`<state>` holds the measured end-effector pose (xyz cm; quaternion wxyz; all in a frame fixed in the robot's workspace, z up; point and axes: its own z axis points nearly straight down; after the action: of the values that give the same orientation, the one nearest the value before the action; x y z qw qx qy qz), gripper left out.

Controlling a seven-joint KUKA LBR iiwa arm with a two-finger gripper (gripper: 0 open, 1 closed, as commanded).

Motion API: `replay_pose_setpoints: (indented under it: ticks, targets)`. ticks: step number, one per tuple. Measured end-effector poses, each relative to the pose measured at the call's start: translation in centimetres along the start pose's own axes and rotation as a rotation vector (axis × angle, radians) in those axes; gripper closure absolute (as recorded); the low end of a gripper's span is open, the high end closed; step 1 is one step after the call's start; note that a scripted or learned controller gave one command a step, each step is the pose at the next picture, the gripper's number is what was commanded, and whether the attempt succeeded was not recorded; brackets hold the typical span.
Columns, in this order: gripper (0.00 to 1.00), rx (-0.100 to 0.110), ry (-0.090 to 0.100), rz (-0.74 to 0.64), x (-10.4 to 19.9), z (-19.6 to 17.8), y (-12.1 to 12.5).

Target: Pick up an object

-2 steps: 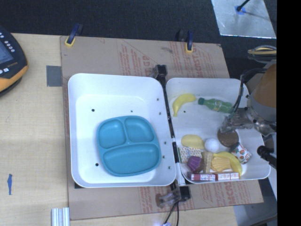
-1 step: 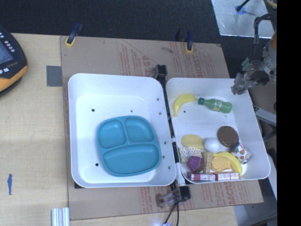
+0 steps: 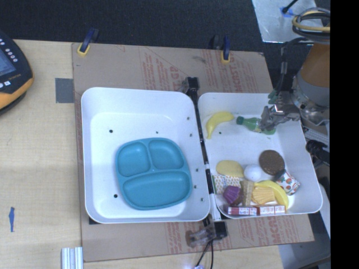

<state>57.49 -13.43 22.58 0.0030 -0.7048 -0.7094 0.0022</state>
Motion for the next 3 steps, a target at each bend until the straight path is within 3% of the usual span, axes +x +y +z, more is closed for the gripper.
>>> replay_pose_setpoints:
  ticks: [1, 2, 3]
  targets:
    - [1.00, 0.007, 0.004, -0.002, 7.0, 1.3, -10.4]
    - [1.00, -0.015, -0.003, 0.001, 6.4, -4.5, -2.3]
    - [1.00, -0.012, -0.006, 0.006, -0.5, -5.2, 4.9]
